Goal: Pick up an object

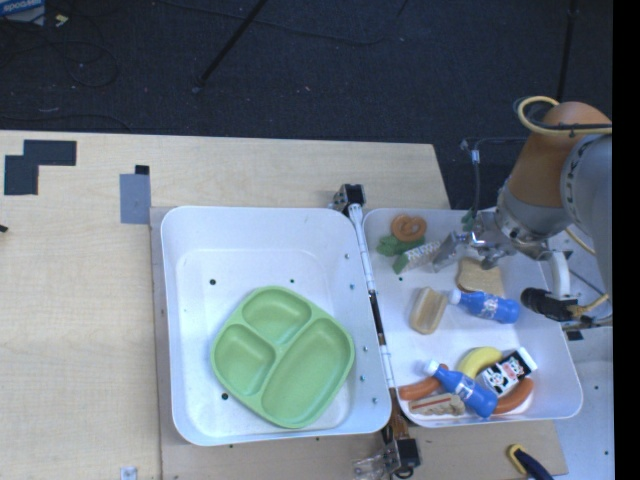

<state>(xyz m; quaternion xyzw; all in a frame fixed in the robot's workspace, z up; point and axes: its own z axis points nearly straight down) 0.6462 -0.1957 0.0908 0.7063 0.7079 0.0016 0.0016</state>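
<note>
1. Toast slice [478,276] lies flat in the right bin [570,393], at its far side, just beside the blue bottle [488,307].
2. Hand [478,240] hovers at the slice's far edge; whether it is wide or narrow cannot be told.
3. Handling estimate: light, rigid toy, low profile. Grip across opposite edges.
4. Risk: bottle may roll.

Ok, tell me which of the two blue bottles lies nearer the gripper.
The upper blue bottle, lying beside the bread slice just below the gripper. The other blue bottle lies at the bin's near edge, by the banana.
</note>
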